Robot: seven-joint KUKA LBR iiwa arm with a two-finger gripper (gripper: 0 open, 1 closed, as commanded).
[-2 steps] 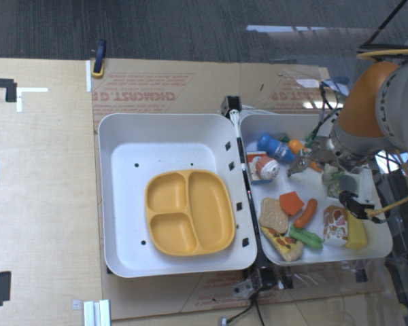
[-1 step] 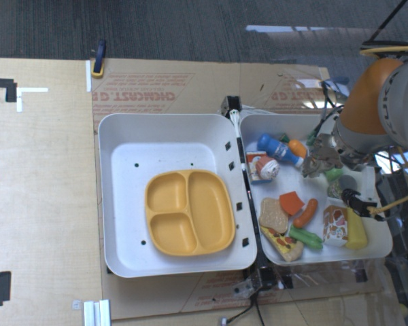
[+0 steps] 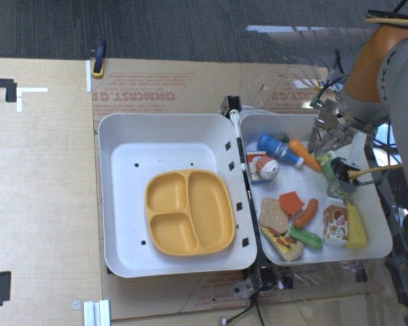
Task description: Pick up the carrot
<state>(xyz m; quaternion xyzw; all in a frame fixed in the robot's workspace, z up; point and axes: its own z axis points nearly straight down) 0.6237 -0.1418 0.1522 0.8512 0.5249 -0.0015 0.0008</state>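
Note:
The carrot (image 3: 304, 154) is a small orange toy lying aslant in the upper part of the right bin (image 3: 383, 244), its leafy end toward the lower right. My gripper (image 3: 326, 140) hangs just above and to the right of that end, close over it. The carrot still rests on the bin floor, beside a blue bottle (image 3: 275, 147) on its left. The wrist's body hides how the jaws stand.
The right bin is crowded: a red and white can (image 3: 264, 170), a red block (image 3: 292, 202), a sausage (image 3: 306, 212), bread (image 3: 273, 216), pizza (image 3: 284, 245), a green pod (image 3: 306, 237), a carton (image 3: 334, 224) and a yellow piece (image 3: 355, 227). A yellow divided plate (image 3: 190, 211) lies in the left bin (image 3: 122, 182).

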